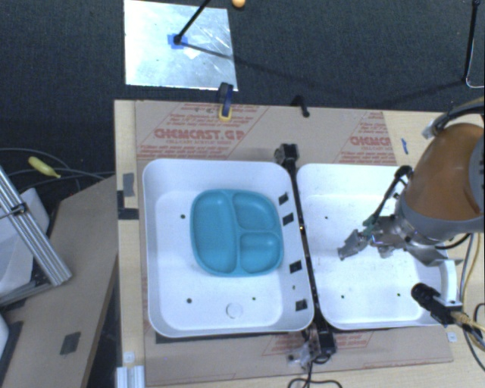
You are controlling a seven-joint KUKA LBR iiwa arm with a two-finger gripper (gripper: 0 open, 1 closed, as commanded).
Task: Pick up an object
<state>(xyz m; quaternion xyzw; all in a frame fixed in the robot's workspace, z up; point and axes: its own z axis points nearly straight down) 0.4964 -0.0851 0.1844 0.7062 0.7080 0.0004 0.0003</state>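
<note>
The blue divided plate (235, 232) is seen in the left bin (163, 189), at nine o'clock from the gripper (350, 247); finger state cannot be told; an empty grasp is risked over the right bin (333, 182)

We saw two white bins side by side on a brown sheet (197, 132) printed with red lettering. The left bin (161, 227) and the right bin (341, 198) met along a seam set with small black clips (288, 220). A yellow clamp (225, 104) gripped the sheet's far edge. Beyond it, on dark carpet (61, 76), lay a shiny foil square (151, 53) with a bit of blue tape (176, 41) on it. A thin black rod rose from the tape to an orange ball (238, 3). At the left stood a slanted aluminium rail (30, 235), and near it lay something small and yellow (42, 167) we could not identify.
</note>
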